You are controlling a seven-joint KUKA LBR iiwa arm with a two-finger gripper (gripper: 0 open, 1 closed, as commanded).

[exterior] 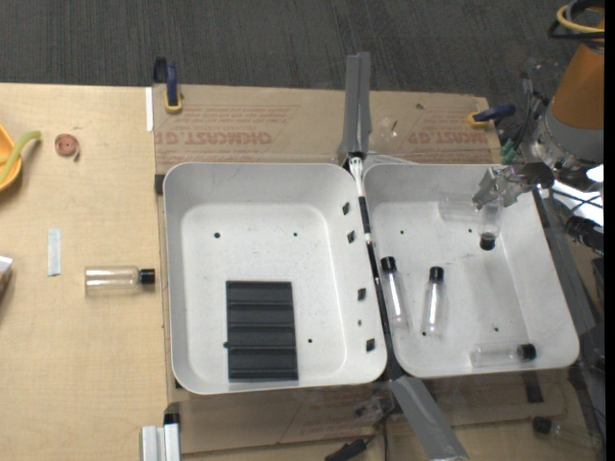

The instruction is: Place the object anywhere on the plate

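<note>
cardboard (288, 128) under the bins carries mirrored red print, reads like "chemcast gp". left bin (192, 200) holds a black ribbed plate (260, 330) at 6 o'clock. right bin (548, 286) holds clear black-capped vials: one (391, 287) at 9 o'clock, one (433, 299) centre, one (503, 354) at 5 o'clock. another vial (119, 278) lies on the bench at far 9 o'clock. gripper (492, 200) at the right bin's 1 o'clock pinches a vial (487, 229), hanging cap-down.

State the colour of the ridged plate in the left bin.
Black, or very dark grey: the ridged plate, seen in the camera view.
</note>
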